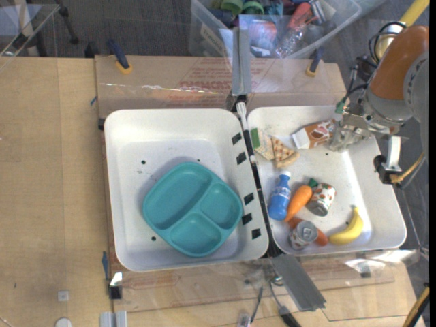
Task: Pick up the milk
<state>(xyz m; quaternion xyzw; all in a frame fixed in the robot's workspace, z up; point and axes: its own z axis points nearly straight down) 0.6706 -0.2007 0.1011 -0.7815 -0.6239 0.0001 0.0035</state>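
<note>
My tool point(343, 136) hangs over the far side of the right-hand shallow white plastic bin point(388, 240), its metal fingers pointing down just beside the small brown-and-white milk carton point(313, 134). The carton lies tipped on its side on the bin floor, toward the far wall, its white end facing the divider. I cannot tell whether my fingers touch the carton, and I cannot tell how far apart they stand. Just left of the carton, toward the divider, lies a tan waffle-patterned wedge point(282, 152). Nearer the camera from the carton sit a blue plastic bottle with a white cap point(280, 197), an orange toy carrot point(298, 202), a white-and-red toy can point(321, 199), a yellow toy banana point(348, 229) and a grey crumpled can point(304, 235). Well left of the carton, across the divider, the left-hand white bin point(122, 155) holds a teal three-compartment plastic plate point(192, 208) on the tabletop
</note>
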